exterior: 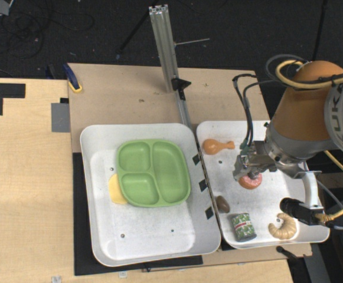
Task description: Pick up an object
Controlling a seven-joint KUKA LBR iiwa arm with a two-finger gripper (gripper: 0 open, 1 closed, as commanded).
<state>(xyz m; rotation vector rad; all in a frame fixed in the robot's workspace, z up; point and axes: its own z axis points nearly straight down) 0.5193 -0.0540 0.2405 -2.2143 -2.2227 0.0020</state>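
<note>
A: Where's the hand [249,168]?

B: Low in the right bin [313,234], directly over a small red object [251,181]. Whether it's wide or pinched, I cannot tell.

A: What's the risk?

B: The rounded piece could squirt sideways, or roll toward the orange drumstick-shaped toy [217,147].

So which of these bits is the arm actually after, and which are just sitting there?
Likely in play, in the right bin:
- gripper, low over a red-pink round thing
- orange drumstick-shaped toy
- small brown piece
- green can
- croissant

Just lying about, in the left bin:
- green divided plate
- yellow thing partly under it
</note>
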